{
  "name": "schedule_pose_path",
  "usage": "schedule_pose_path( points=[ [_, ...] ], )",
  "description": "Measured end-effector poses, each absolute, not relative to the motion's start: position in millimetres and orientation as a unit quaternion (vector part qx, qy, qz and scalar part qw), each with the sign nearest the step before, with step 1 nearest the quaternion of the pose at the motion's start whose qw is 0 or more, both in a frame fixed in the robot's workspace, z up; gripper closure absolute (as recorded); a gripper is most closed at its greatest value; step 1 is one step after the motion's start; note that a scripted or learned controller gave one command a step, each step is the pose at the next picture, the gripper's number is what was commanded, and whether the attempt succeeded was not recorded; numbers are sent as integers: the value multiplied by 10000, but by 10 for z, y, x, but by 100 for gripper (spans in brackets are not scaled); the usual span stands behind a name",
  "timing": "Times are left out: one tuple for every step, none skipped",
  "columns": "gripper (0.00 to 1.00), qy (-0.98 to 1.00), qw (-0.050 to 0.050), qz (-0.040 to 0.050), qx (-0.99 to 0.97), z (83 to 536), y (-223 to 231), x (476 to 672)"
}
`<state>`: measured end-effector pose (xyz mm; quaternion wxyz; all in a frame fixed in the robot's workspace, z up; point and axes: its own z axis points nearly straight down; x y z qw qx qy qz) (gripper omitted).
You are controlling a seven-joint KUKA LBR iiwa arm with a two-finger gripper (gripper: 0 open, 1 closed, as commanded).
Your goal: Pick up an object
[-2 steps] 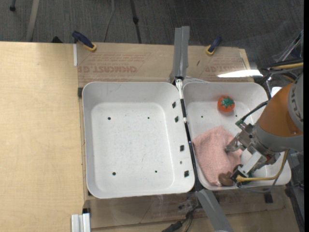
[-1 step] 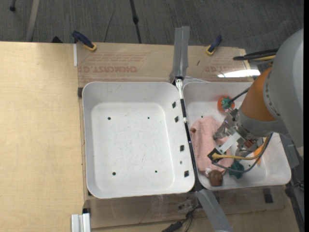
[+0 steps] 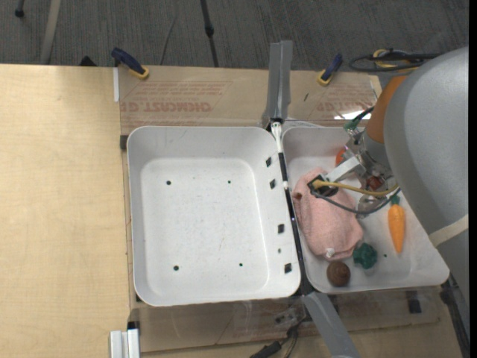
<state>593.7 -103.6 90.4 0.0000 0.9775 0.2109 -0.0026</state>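
Nearest the lens, the grey arm [image 3: 436,148] is seen reaching down into the right bin [image 3: 373,283], its gripper [image 3: 359,176] set just beside the pink cloth [image 3: 328,226], its opening not discernible, so no object is judged lifted yet.

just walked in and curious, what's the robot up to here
The grey arm reaches in from the right, its gripper low in the right bin by a pink cloth. A toy carrot, a green thing and a brown ball lie beside it in that bin. I can't see anything held yet.
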Motion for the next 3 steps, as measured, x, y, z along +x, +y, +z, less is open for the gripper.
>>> schedule_pose_path(
  points=[
    [0, 986, -9, -24, 9951, 905, -1066, 4761],
    [0, 1069, 1, -24, 9943, 907, -923, 5740],
    [0, 1668, -7, -25, 9860, 906, -1901, 5029]
  ],
)
